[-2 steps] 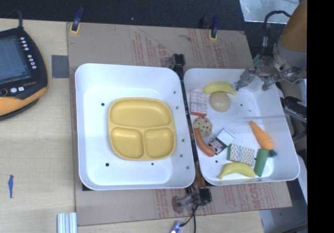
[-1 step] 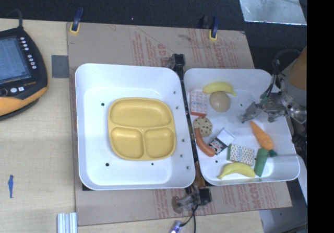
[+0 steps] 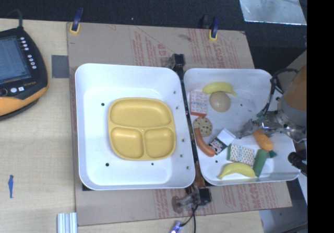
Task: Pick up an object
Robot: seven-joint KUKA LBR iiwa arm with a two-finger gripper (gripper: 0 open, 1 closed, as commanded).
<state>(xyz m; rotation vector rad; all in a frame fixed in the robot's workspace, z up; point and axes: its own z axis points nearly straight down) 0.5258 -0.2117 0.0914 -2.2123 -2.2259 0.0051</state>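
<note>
The gripper (image 3: 259, 125) sits low in the right bin (image 3: 245, 77), just beside the orange carrot (image 3: 263, 140); whether its grip is wide or narrow cannot be told. A yellow divided plate (image 3: 141, 127) lies in the left bin (image 3: 88, 122).

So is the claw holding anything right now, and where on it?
Cannot be told: the claw sits low in the right bin beside the carrot.

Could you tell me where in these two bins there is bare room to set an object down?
Left bin: the white floor around the yellow tray, widest along its left wall. Right bin: a patch right of the beige ball. Its lower half, around the carrot, is crowded.
</note>
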